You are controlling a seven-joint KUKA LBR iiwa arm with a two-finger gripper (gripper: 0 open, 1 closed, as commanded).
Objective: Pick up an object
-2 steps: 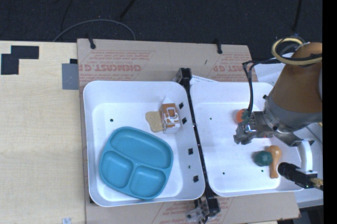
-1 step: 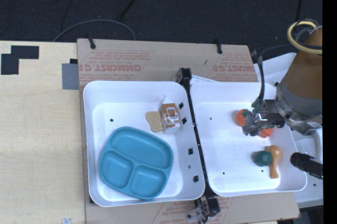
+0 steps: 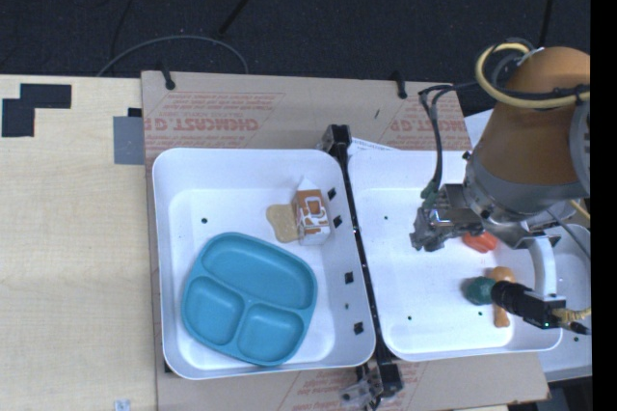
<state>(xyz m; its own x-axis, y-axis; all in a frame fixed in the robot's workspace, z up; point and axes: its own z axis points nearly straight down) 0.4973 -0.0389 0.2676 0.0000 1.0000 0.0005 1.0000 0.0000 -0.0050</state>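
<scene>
My gripper (image 3: 431, 233) hangs low over the middle of the right bin (image 3: 405, 322), under the grey wrist and orange band. Just to its right a small red-orange object (image 3: 479, 243) lies on the bin floor, partly covered by the wrist. Nearer the front right sit a teal object (image 3: 476, 289) and an orange-tan one (image 3: 501, 278) touching it. Nothing shows held in the gripper. The left bin (image 3: 174, 206) holds a blue divided plate (image 3: 251, 298), a small white and brown carton (image 3: 310, 212) and a flat tan piece (image 3: 282, 223) beside it.
A black divider (image 3: 352, 255) with clips runs between the two bins. Both bins rest on a cardboard sheet (image 3: 241, 115). A pale wooden bench top (image 3: 67, 245) stretches to the left. Cables trail across the dark floor at the back.
</scene>
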